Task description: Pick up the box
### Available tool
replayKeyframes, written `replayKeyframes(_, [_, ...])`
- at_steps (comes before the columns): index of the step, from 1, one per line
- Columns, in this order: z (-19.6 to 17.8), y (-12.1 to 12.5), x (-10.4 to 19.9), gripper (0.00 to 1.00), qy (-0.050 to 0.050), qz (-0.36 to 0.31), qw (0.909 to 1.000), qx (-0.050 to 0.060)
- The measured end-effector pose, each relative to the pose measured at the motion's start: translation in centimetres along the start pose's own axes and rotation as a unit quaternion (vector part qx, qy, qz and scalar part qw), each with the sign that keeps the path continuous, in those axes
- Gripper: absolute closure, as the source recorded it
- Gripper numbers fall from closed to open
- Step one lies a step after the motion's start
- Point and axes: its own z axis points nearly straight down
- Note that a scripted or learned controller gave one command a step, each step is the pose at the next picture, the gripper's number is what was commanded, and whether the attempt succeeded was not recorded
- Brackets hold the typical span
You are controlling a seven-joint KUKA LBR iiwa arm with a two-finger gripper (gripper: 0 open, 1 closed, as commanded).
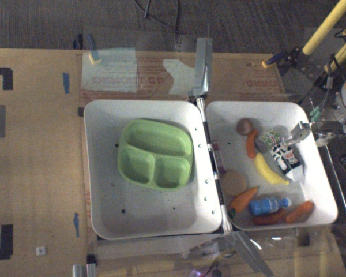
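One box (287, 158) lies in the right bin (328, 212) — just below the jaws; their state unclear.

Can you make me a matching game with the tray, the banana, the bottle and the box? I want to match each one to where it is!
Things:
1. tray
2. banana
3. bottle
4. box

Places:
A. near the right bin's front edge, beside a carrot
B. right bin, just under the gripper
C. alone in the left bin
D. middle of the right bin, left of the box

Pairs: 1-C, 2-D, 3-A, 4-B
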Motion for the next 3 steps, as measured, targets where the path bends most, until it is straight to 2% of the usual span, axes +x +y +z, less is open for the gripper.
replayKeyframes(1, [13.5,6.5,4.6,0.0,-0.001,0.034,0.9994,-0.002])
replayKeyframes(2, [13.5,10.8,8.0,0.0,-0.003,0.069,0.9975,0.015])
replayKeyframes(3, [13.6,-0.3,8.9,0.0,0.0,0.045,0.999,-0.001])
